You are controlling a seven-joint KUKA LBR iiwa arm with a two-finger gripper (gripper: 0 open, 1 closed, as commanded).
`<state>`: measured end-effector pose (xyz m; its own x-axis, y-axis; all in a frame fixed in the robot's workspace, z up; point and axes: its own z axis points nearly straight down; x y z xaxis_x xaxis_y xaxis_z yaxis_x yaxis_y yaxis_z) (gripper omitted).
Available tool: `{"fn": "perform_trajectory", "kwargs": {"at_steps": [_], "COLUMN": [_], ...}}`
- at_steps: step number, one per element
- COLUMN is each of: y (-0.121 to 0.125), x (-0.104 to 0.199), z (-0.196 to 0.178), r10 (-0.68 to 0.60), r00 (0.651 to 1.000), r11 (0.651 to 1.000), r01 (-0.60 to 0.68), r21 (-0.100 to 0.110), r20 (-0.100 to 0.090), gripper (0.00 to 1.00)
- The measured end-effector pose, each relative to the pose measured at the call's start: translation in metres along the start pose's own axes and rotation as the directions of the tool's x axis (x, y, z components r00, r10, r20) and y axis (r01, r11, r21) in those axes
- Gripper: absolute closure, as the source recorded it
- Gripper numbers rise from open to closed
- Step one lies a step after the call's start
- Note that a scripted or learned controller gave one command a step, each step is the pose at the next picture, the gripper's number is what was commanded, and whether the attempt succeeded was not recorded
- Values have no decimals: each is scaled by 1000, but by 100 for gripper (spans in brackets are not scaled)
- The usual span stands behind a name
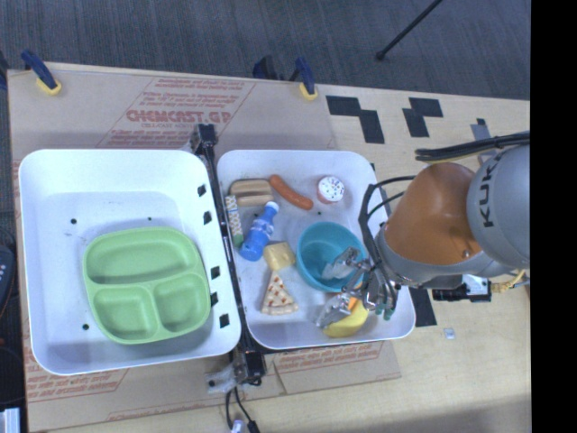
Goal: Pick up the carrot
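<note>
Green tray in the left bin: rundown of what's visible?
The green tray is a pale green, plastic-looking divided plate with rounded corners. It has three compartments: one long one along the far side and two smaller ones on the near side. It lies flat, right side up, slightly rotated, on the floor of the left bin, toward its near half. Nothing sits in it, and the arm is away from it.

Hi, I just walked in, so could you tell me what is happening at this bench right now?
A KUKA arm is reaching in over the right bin, which holds toy food. Its end effector sits low at the near right corner, by the blue bowl and just above a yellow banana. The carrot, the orange piece near the far wall, lies untouched beside a bread roll, well away from the end effector. The left bin holds a green divided plate.
</note>
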<state>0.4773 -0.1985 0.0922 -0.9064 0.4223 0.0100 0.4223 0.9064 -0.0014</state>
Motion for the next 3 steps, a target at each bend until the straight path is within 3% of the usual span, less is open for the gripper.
{"fn": "perform_trajectory", "kwargs": {"at_steps": [1,2,3], "y": [3,5,19], "x": [-4,-6,8], "z": [-14,-25,-150], "r10": [-11,-22,-97], "r00": [1000,1000,995], "r11": [1000,1000,995], "r01": [11,22,97], "r21": [-1,-1,2], "r20": [11,16,20], "gripper": [100,100,100]}}
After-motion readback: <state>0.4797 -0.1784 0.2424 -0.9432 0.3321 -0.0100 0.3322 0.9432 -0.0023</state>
